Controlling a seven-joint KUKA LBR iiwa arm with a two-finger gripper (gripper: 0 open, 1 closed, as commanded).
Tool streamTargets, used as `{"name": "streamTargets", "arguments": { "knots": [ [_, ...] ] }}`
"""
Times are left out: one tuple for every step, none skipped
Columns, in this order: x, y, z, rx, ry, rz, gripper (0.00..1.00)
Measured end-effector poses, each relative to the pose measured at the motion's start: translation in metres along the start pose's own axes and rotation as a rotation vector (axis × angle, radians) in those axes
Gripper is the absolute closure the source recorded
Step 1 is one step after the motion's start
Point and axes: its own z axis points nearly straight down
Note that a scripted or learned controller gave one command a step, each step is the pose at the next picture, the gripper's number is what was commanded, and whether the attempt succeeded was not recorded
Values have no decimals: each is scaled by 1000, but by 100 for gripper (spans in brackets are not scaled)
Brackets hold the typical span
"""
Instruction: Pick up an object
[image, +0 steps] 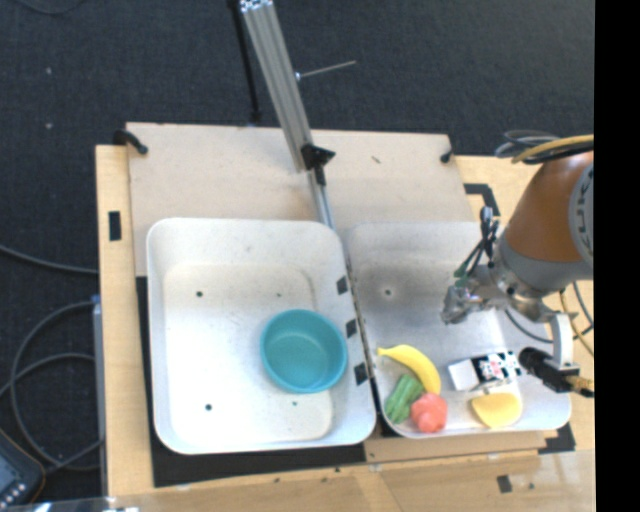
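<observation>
Camera view, near edge first, everything placed off the banana (413, 364) in the right bin (400, 260). I'd take the banana as the pick: looks like moulded plastic toy fruit, so I judge it light, stiff and a bit slick; it's curved, so I'd close across the fat middle of the arc, not the tapering tips, where it could squirt out. Just nearer than it, touching or nearly so, lies a green vegetable (402, 397), elongated and ridged, probably easy to pinch across its width. Beside that, at the bin's near rim, a red fruit (430, 413), rounded and lumpy, likely to roll. To the banana's right sits a yellow wedge (497, 409), smooth with a flat cut face, and a small white box (484, 370) with dark print, flat sided, likely the stiffest and simplest to grab. To the banana's left, across the divider, a blue bowl (303, 349) sits in the left bin (200, 270); thin walled, round, smooth, so I'd only get it by the rim. Farther back and right of the banana, the gripper (461, 302) hangs over bare bin floor, well apart from all the objects, with nothing between its fingers; too small and dark for me to tell whether the jaws are apart or together. Bins look matte white and scuffed.
</observation>
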Motion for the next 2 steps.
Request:
{"name": "streamTargets", "arguments": {
  "knots": [
    [-7,7,-62,-2,-1,-4,100],
    [-17,15,-116,0,-1,-5,100]
  ]
}}
